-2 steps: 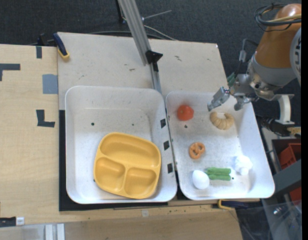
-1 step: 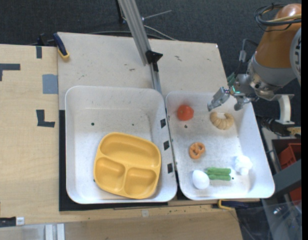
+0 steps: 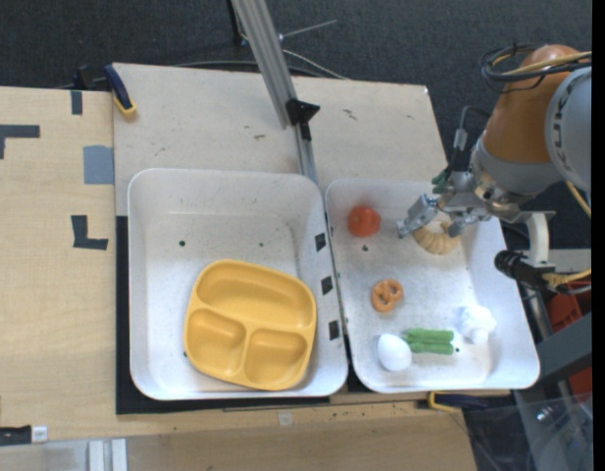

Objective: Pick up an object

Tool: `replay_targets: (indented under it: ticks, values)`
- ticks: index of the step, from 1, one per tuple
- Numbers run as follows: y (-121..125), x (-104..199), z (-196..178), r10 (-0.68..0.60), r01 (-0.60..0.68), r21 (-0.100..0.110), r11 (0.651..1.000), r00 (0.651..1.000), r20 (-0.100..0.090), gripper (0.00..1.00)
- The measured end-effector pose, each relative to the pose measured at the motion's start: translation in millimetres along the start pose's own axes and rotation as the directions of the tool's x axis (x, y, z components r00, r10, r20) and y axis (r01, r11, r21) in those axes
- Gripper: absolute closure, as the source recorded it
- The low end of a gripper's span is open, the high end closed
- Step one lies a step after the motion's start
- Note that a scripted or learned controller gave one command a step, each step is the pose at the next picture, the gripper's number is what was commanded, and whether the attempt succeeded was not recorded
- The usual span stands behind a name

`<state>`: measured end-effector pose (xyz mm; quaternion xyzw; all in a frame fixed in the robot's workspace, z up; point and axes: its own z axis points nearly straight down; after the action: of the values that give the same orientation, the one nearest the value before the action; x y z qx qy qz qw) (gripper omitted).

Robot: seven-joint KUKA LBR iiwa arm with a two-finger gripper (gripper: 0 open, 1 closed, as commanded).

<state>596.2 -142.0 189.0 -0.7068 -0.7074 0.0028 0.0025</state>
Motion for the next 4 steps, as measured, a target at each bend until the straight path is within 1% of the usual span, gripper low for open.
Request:
replay_targets:
  ticks: [1, 2, 3, 4]
  values:
    - [-7.2, -8.0, 55.6, 0.0, 0.0, 0.0, 1.0, 1.0, 0.0, 0.0]
    - [-6.7, -7.7, 101.4, -0.001, 0.001, -0.007, 1.0, 1.0, 0.001, 0.0]
    - [-6.8, -6.9, 90.3, -0.002, 0.002, -0.006, 1.0, 1.0, 0.0, 1.0]
    - [-0.8, -5.1, 46.5, -0.001, 0.001, -0.01, 1.0, 1.0, 0.0, 1.0]
